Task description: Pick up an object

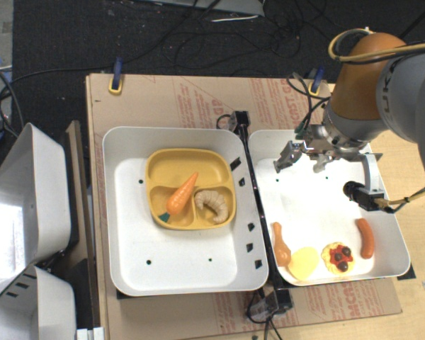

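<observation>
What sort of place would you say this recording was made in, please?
Most likely a robotics lab, not a kitchen: toy food lies in white bins on a cardboard-covered bench, the arm reaches over them, and loose cables trail across the dark floor.

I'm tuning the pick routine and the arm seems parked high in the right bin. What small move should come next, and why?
Probably shift the gripper toward the near edge of the right bin before descending. It sits over bare floor at the far end, while the sausage, yellow disc, drumstick and small tart all lie along the near edge.
</observation>
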